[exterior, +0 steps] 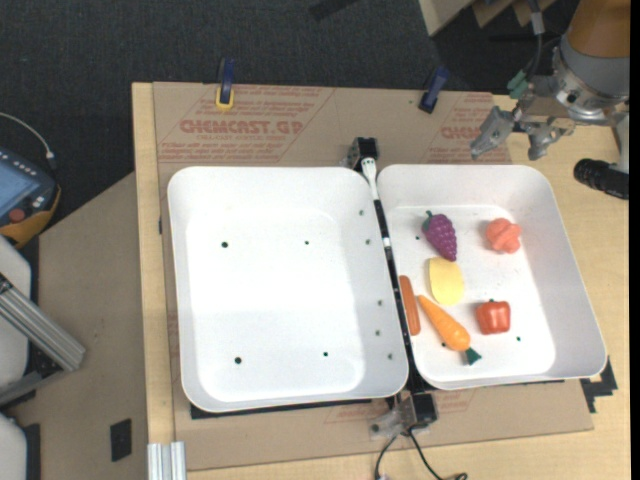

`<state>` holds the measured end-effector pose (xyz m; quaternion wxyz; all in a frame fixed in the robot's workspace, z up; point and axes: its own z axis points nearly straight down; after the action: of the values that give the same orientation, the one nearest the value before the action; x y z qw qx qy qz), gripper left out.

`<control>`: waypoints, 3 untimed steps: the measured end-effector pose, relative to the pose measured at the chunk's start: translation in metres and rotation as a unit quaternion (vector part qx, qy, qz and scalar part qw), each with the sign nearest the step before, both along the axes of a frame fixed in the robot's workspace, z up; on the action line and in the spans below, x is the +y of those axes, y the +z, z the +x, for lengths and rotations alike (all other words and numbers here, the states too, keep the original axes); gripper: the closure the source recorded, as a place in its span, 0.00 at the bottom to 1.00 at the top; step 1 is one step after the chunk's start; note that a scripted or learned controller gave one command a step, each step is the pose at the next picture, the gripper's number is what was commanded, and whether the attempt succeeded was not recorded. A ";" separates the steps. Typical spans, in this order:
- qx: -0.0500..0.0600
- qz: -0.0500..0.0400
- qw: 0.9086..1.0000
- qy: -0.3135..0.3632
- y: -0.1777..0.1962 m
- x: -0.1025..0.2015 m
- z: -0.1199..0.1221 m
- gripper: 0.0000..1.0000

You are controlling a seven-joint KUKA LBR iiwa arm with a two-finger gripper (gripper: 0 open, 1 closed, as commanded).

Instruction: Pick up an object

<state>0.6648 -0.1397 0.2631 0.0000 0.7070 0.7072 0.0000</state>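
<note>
Take the right bin (560,258) as your landmark. To its left, touching along a shared rim, the left bin (200,268) offers you a bare white floor. Inside the right bin, a sausage (409,303) hugs the left wall; grapes (440,234), a yellow piece (447,281), a carrot (445,326), a red pepper (493,315) and an orange lump (503,235) cluster centrally. Above its far rim the gripper (515,136) hangs, fingers spread and holding nothing, its arm cut off by the picture edge.
</note>
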 end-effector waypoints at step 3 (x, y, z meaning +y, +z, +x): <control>0.004 0.000 1.000 -0.001 0.070 0.028 0.001 1.00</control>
<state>0.6657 -0.1122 0.3332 -0.0028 0.7077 0.7065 -0.0025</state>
